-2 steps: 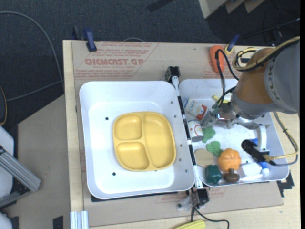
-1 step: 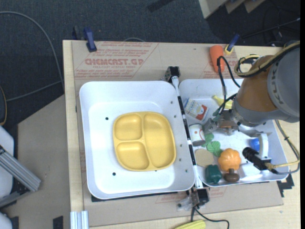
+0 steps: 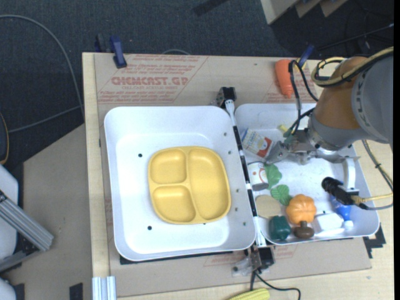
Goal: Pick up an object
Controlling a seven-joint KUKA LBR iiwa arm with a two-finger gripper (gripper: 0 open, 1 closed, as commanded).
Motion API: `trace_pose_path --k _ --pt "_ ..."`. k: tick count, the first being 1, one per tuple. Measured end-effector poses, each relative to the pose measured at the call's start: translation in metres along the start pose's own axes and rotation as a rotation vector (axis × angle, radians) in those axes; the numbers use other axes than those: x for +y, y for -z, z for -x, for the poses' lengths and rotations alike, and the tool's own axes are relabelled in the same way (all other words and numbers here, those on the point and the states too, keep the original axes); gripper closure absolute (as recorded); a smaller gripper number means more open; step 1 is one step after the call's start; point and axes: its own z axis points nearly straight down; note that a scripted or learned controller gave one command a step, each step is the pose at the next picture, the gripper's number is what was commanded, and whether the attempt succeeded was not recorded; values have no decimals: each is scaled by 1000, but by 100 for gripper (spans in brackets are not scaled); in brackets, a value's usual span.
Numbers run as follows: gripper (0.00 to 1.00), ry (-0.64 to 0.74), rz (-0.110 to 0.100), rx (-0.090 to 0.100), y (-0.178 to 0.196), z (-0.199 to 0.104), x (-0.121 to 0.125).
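Crowded right bin (image 3: 359,167): my hand (image 3: 289,150), grip state unclear, risks snagging the packet (image 3: 255,142) beside it instead of one clean object.

A yellow plate (image 3: 189,185) lay in the left bin (image 3: 119,167); the gripper (image 3: 289,150) hung over the cluttered right bin (image 3: 362,220).

I see the pickable objects crowded into my right-hand bin (image 3: 369,225): a small orange pumpkin (image 3: 300,209) upright near the front edge, a dark teal piece (image 3: 279,229) and a brown one (image 3: 304,232) just beside it. Green leafy pieces (image 3: 275,184) lie toward the bin's left wall, with a red-and-white packet (image 3: 256,143) further back.
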Motion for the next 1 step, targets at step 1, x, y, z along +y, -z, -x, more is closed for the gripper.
trace_pose_path --k 1 --pt "0 4 -7 12 0 60 -90"
